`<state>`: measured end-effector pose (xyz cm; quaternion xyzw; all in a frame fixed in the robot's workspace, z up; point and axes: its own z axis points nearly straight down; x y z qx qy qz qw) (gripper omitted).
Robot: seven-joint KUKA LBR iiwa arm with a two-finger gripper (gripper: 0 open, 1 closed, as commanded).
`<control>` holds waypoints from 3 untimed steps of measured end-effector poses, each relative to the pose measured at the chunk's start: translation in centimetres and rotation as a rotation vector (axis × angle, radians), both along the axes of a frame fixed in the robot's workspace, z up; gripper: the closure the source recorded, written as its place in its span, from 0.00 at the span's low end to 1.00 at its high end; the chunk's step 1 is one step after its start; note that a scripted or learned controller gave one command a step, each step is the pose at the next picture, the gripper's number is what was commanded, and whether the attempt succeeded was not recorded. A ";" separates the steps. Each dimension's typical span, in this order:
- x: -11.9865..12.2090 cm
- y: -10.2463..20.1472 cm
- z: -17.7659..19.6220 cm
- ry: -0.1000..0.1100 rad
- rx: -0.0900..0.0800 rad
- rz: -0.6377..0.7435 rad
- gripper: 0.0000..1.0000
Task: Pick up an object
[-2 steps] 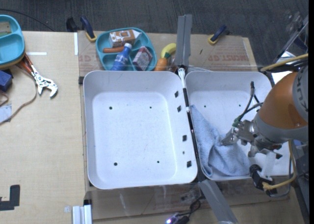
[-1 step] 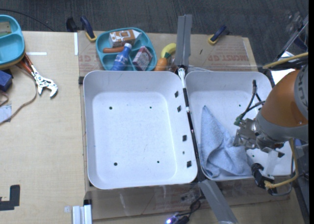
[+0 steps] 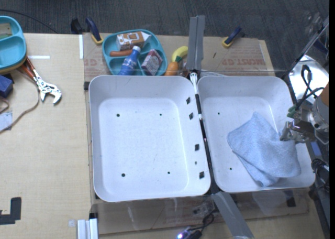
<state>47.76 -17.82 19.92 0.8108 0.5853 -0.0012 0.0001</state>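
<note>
The end effector [image 3: 291, 130] sits at 3 o'clock of the right bin [image 3: 235, 88], touching the blue cloth [image 3: 261, 151]; I cannot tell its opening, and next it must pinch and lift.

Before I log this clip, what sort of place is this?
Likely a robot lab bench: two white bins side by side, a cloth in the right one, a wrench and a tray of toys.

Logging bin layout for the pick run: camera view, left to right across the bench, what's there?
Wrench → left bin → right bin → light blue cloth lying in the right bin → gripper at the cloth's right edge.
</note>
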 end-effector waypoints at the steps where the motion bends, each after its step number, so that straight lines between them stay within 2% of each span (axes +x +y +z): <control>1: 2.1 7.3 3.8 0.001 0.001 0.099 1.00; 2: 0.0 2.4 3.7 0.001 0.001 0.381 1.00; 3: 0.0 0.2 7.4 0.002 0.000 -0.088 1.00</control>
